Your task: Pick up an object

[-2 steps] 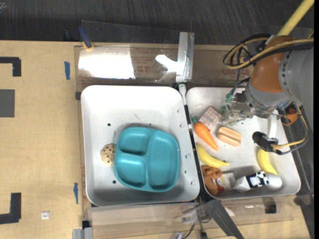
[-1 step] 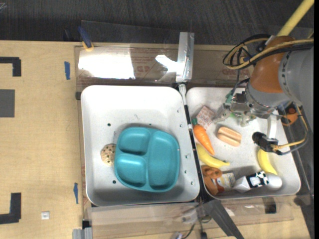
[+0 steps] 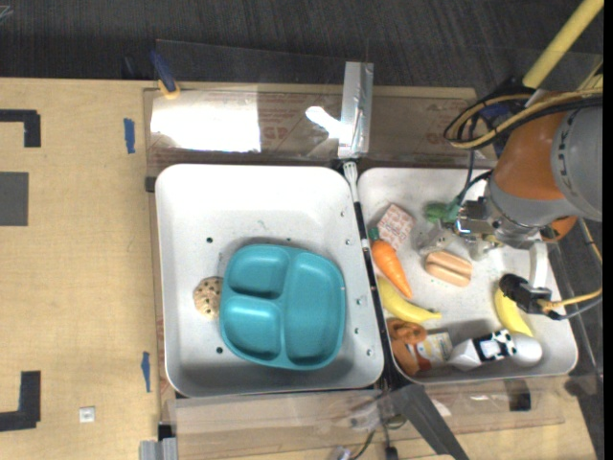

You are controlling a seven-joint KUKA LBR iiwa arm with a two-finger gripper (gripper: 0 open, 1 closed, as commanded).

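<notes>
Arm over right bin, pincer (image 3: 466,226) low by hot dog (image 3: 448,267).
Near edge: white bottle (image 3: 498,351) lying flat, label unreadable, w/ orange toy (image 3: 408,345). Then 2 bananas (image 3: 406,304) (image 3: 512,311), 1 carrot (image 3: 391,265), pink block (image 3: 394,224). Left bin: 1 teal tray (image 3: 283,305), cookie (image 3: 207,295) touching it. Arm bends in from right, orange band up; can't tell pincer state.

Arm (image 3: 565,156): grey, orange band above the wrist, entering from the right edge of the camera view. Gripper (image 3: 476,230): at the arm's left end, directed downward.
</notes>
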